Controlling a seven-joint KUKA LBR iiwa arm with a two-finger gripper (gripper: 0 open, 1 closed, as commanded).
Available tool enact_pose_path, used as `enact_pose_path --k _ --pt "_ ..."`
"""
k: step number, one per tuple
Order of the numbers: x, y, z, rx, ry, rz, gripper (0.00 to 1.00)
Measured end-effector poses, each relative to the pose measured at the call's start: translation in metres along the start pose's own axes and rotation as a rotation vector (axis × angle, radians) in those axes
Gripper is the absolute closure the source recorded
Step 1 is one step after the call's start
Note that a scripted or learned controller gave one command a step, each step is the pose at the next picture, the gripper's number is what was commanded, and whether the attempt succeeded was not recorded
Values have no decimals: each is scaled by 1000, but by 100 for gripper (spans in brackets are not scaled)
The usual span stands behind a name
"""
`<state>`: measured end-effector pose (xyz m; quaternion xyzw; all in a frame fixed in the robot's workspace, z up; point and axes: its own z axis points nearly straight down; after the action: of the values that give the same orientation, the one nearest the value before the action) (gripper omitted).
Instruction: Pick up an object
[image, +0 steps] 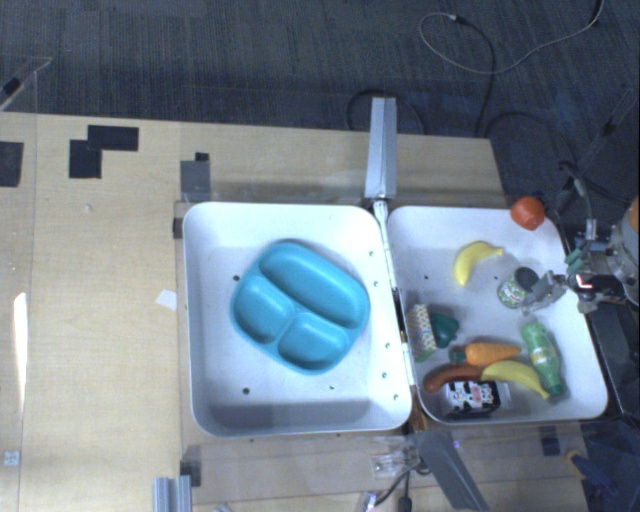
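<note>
We see the tool (556, 284) at the right bin's (440, 225) right edge, grip state unclear, with a small round can (513, 292) just left of its tip, the green bottle (541, 356) below.

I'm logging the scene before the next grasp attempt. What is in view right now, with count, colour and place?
white bins: 2, white, side by side on the bench
divided plate: 1, blue, middle of the left bin
bananas: 2, yellow, one in the upper middle of the right bin, one near its front edge
tomato: 1, orange-red, far right corner of the right bin
round tin: 1, silvery green, centre right of the right bin
bottle: 1, green, right side of the right bin
carrot: 1, orange, beside the bottle
sausage-like item: 1, brown, front of the right bin
black-and-white packet: 1, front edge of the right bin
tool: 1, grey, over the right bin beside the tin
</note>
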<state>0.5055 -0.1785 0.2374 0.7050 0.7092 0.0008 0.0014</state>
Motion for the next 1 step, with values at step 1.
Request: enact_pose_path --k 1 --pt "-28 19 80 0 0 -158 0"
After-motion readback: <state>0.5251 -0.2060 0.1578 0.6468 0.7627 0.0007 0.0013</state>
